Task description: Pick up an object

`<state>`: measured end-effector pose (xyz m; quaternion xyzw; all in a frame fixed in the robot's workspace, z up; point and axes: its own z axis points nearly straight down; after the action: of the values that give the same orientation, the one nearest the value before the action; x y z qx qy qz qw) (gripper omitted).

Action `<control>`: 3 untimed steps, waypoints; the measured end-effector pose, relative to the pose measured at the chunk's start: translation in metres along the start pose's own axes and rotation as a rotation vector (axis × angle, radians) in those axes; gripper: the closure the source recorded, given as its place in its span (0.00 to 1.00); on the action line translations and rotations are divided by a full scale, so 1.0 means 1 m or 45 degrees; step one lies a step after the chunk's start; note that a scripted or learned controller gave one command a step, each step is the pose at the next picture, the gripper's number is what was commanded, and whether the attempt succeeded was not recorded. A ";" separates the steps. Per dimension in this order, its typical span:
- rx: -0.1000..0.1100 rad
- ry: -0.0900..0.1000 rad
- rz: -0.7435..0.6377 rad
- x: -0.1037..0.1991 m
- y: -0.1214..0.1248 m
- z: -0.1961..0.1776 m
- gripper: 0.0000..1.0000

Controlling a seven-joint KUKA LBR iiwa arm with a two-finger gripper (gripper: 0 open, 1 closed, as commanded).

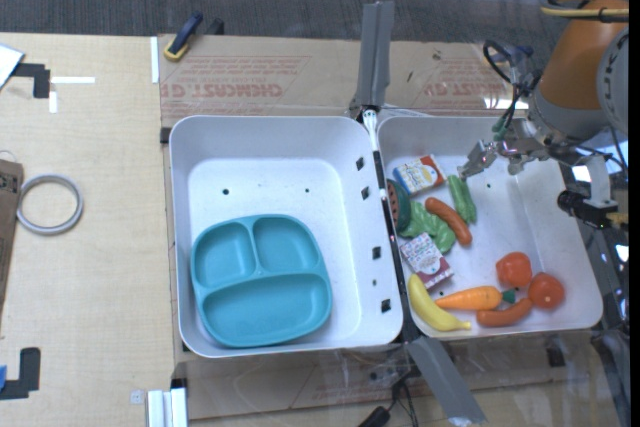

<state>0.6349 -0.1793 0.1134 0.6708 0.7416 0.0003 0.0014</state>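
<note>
Wooden benchtop (90, 295) on the far left has a roll of tape (47, 204) lying on it, and cardboard sits under the back of the two white bins. Moving right, the left bin (262, 137) holds just a teal divided plate (261, 279). The right bin (545, 215) is where all the pickable stuff is: a small carton (419, 174), a green pepper or cucumber thing (462, 198), an orange-red chili (449, 220), a snack packet (425, 253), a banana (432, 307), a carrot (468, 297) and a couple of tomatoes (545, 290) down near the front right corner. Everything looks like it's lying on the bin floor, so I'd say the pick hasn't happened yet; the whole grab-and-lift is left. The gripper (487, 158) hangs over the back of the right bin, just above and right of the green veggie, nothing visibly pinched. Whether it's spread or pressed together I honestly can't tell from this angle, too small and cluttered with cables.
</note>
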 end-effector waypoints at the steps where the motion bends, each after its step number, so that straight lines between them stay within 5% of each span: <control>1: 0.005 0.002 0.024 0.055 -0.075 0.018 0.00; 2: 0.001 0.000 -0.240 -0.013 -0.065 -0.042 0.00; 3: 0.000 0.000 -0.257 -0.016 -0.017 -0.076 0.00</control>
<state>0.6192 -0.1969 0.1894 0.5927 0.8054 0.0001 0.0015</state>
